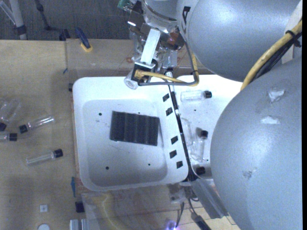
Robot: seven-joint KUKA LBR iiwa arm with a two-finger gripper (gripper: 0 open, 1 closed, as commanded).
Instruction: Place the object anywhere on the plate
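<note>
Wooden bench point(29, 71), two white bins, arm in from the right.
Left bin point(77, 128) carries a ribbed black plate point(134, 128) lying flat at its middle, nothing on it. Right bin point(192, 113) holds clear black-capped vials: back vial point(194, 96) near the far rim, second vial point(200, 142) mid-bin beside the divider. Gripper point(165, 63) hangs over the bins' far edge, well apart from the plate; jaw state cannot be told. Spare vials point(42, 156) lie on the bench, left.

One camera above the bench point(33, 80) looks down aslant, fairly close, white bin point(91, 176) framed beneath the gripper point(165, 66)
</note>
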